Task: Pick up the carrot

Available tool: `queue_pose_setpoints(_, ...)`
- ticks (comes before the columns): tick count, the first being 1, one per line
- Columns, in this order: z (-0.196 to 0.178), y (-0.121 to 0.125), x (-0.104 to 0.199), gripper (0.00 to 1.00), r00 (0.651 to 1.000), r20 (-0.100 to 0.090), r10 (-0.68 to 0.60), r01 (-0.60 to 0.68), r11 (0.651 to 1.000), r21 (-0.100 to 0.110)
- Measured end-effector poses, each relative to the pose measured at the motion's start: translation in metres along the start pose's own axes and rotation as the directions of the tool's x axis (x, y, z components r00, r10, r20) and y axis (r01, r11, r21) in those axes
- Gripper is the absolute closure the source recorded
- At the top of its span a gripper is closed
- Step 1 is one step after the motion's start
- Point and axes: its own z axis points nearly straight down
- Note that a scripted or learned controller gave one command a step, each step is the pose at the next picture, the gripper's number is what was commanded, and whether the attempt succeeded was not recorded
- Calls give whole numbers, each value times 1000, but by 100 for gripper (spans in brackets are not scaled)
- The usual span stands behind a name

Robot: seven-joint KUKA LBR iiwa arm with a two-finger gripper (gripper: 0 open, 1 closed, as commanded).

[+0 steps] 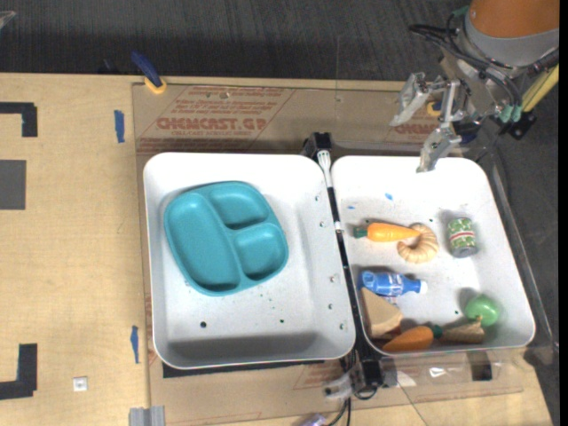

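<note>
Lying in the right bin, the carrot is seen towards the left of that bin's floor, pointing left to right with its green end at the left. Its right tip is touching, or just beside, a tan pretzel-like pastry. A small green can is placed to the right of the pastry, apart from it. Nearer in the same bin a blue bottle is laid on its side, and along the near wall an orange object, a tan wedge and a green apple are gathered.

The gripper is held over the far rim of the right bin, well apart from the carrot, with the orange band of the arm above it at the far right. Nothing is seen between its fingers, and whether the jaws are spread or pressed together cannot be told.

The left bin is occupied by a teal divided tray, set at a slant on the floor. Both bins are rested on a tan bench.
</note>
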Motion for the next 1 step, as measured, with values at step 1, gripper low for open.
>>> queue_pose_setpoints(1,135,-10,81,0,998,-13,63,-63,998,-3)
